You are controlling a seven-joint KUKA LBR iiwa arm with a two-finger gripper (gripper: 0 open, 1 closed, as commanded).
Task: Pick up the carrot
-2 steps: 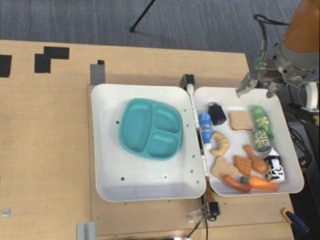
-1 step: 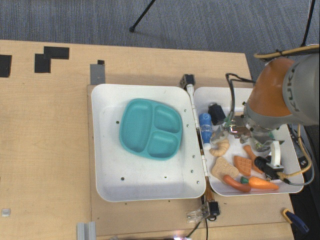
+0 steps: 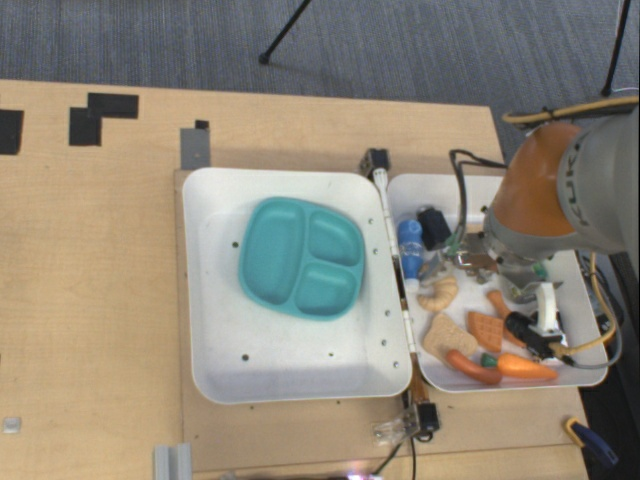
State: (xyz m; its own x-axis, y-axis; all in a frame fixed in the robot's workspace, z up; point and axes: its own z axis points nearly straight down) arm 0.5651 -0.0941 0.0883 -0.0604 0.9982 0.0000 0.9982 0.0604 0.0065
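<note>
The carrot (image 3: 527, 369) is orange and tapered. It lies along the front wall of the right bin (image 3: 570, 381), pointing right. Touching its left end is a red-orange vegetable with a green stub (image 3: 470, 365). My gripper (image 3: 513, 285) hangs under the grey and orange wrist over the middle of the right bin, a short way behind the carrot and apart from it. The wrist hides its fingers, and I see nothing held.
The right bin also holds a blue bottle (image 3: 409, 239), a black object (image 3: 433, 226), a pale lump (image 3: 438, 293), a tan cracker (image 3: 446, 335), an orange wafer (image 3: 485, 328) and a small orange piece (image 3: 497, 301). The left bin (image 3: 215, 368) holds a teal divided plate (image 3: 300, 256).
</note>
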